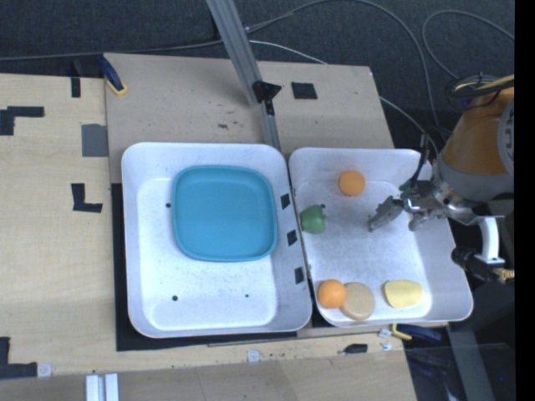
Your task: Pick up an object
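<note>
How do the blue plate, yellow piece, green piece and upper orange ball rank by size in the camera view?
1. blue plate, by far the largest
2. yellow piece
3. green piece and upper orange ball, too close to rank

Grey arm (pixel 489 153) with orange band, ending in a dark metal claw (pixel 386 215).

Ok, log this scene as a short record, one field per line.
left bin: holds a blue plate
right bin: two orange balls, one near the far wall, one at the near edge; green object by the left wall; tan round object and yellow object along the near edge
gripper: over the right bin, nothing seen between its fingers
</note>
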